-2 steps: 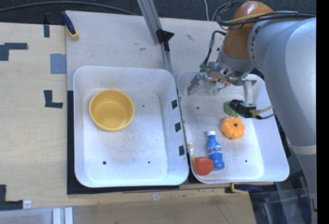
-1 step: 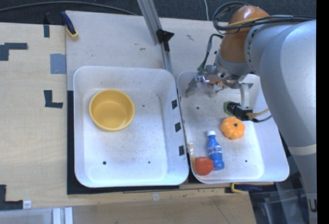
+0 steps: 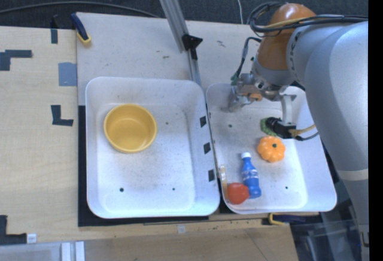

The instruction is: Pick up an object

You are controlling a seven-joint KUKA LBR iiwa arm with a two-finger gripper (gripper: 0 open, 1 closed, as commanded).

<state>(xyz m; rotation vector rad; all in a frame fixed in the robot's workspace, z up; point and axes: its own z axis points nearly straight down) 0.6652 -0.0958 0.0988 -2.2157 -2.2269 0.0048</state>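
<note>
1 pumpkin [image 3: 271,149] below the hand [image 3: 238,98]

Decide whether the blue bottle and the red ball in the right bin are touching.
Touching. The camera view shows the blue bottle lying with its lower end against the red ball, no white bin floor visible between them.

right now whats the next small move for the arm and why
Probably shift the gripper toward the near end of the right bin before lowering. It hangs over bare floor at the far end, while the orange pumpkin, blue bottle and red ball lie nearer. The pumpkin looks closest.
</note>
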